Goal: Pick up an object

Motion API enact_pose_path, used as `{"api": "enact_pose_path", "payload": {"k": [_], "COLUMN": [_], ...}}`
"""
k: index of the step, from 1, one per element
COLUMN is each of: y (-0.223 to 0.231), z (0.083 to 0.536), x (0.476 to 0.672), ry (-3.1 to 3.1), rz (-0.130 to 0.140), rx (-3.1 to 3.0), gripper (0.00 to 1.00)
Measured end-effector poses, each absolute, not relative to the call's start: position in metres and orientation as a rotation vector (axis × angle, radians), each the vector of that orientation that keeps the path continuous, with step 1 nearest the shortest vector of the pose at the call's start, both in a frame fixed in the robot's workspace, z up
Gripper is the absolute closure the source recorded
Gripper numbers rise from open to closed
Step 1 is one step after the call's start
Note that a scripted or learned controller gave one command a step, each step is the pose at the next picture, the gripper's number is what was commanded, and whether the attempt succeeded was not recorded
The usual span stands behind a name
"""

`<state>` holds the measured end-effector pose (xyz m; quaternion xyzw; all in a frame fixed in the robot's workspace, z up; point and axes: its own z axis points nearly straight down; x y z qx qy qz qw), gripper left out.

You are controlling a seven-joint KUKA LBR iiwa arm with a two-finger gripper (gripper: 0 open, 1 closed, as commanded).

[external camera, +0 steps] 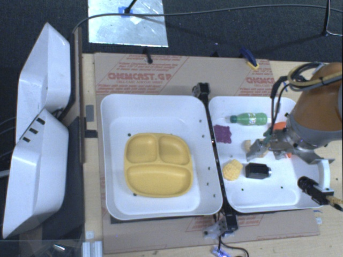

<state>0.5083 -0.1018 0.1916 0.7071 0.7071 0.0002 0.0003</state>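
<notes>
In the right bin point(278, 197) lie a green bottle point(249, 119) on its side at the back, a purple lump point(223, 134) near the left wall, a yellow knobbly piece point(232, 169) and a small black block point(257, 170) toward the front. My gripper point(257, 149) hangs low over the middle of this bin, just above the black block. A small beige piece point(247, 144) lies right at its left tip. Whether the beige piece is touched or held is hidden from me.
The left bin point(112, 116) holds a yellow divided plate point(158, 164). The wall between the bins point(213, 143) runs close to the purple lump. A bit of orange point(278, 126) peeks out beside the wrist. The arm point(319, 111) covers the right bin's right side.
</notes>
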Motion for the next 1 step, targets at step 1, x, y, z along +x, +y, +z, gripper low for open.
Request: {"api": "enact_pose_path", "payload": {"k": [1], "y": [-0.0417], "z": [0.2768], "x": [0.5376], "ry": [2.225], "rz": [0.011], "rx": [2.211], "gripper": [0.0]}}
